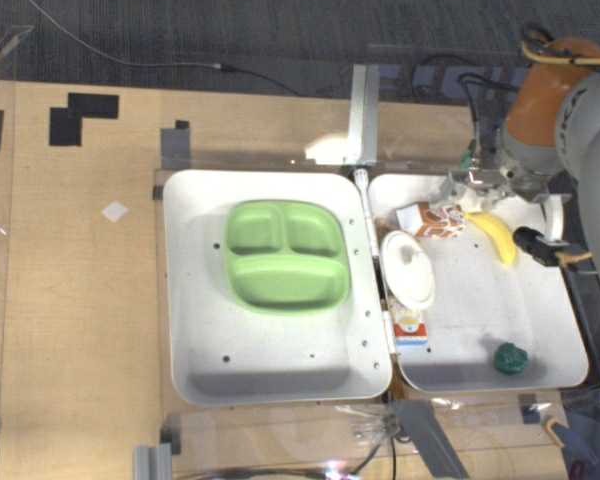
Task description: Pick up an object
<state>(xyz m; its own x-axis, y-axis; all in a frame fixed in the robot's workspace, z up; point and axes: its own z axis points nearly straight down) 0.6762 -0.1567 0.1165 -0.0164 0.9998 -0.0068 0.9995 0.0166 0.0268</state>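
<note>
Apparently the gripper [472,182] hung above the carton [432,218] in the right bin [555,363], just beside the banana [494,236]. Its state was unclear. The carton looked light, crushable; best pinched across its flat sides.

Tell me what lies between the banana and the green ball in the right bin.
In the camera view, only bare white bin floor lies between the banana and the green ball.

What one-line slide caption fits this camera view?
Grey arm's gripper over the right white bin near a yellow banana; green divided plastic tray in the left bin.
</note>
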